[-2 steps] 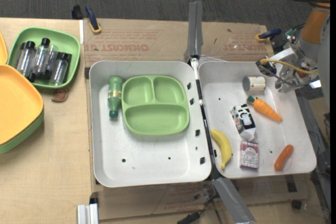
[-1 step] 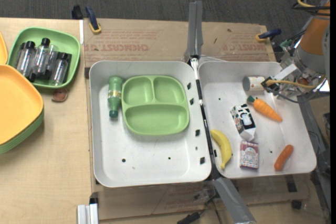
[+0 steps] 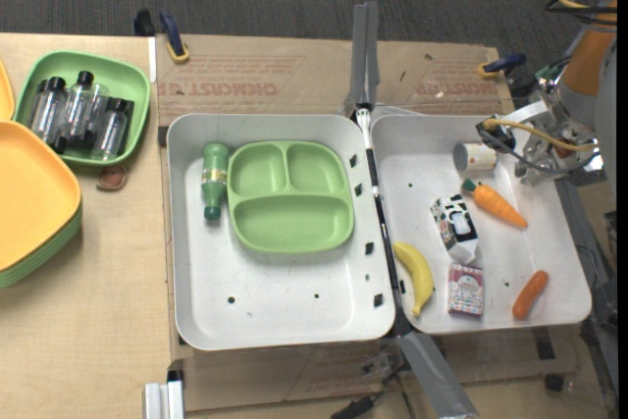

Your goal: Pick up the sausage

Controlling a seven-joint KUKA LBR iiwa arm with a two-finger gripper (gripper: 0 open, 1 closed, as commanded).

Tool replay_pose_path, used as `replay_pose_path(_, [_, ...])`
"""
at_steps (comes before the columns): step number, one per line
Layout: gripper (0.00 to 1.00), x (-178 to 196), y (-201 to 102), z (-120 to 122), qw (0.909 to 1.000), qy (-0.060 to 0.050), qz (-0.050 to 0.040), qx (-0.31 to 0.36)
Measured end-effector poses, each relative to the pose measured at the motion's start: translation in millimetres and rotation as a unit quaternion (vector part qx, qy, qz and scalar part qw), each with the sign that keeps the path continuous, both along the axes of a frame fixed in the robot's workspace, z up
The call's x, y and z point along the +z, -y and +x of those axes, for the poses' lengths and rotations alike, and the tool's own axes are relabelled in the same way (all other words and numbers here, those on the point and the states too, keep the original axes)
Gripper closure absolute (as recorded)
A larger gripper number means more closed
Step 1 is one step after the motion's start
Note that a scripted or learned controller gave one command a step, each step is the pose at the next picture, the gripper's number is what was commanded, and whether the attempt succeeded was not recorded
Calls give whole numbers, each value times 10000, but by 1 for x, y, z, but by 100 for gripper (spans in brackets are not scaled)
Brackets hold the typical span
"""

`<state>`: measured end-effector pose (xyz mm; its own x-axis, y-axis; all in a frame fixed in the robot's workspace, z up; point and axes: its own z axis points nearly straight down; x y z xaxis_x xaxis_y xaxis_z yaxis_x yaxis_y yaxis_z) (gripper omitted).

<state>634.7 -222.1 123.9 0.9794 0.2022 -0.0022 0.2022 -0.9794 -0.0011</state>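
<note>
The smooth orange-red sausage (image 3: 530, 294) lies at five o'clock in the right shallow white bin (image 3: 564, 314), untouched. The two-finger gripper (image 3: 549, 162) sits at that bin's two o'clock edge, near the orange carrot (image 3: 497, 204); its jaw state cannot be determined.

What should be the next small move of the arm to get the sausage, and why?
Probably the gripper should travel toward the near right corner of the right bin, until it is above the sausage. The gripper is at the bin's far right edge, near the carrot, and far from the sausage. The sausage lies alone, apart from the pink carton, so there is room around it.
</note>
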Motion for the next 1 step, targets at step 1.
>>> replay_pose_path(1, [100,-13,0,-14,9980,-17,8,630])
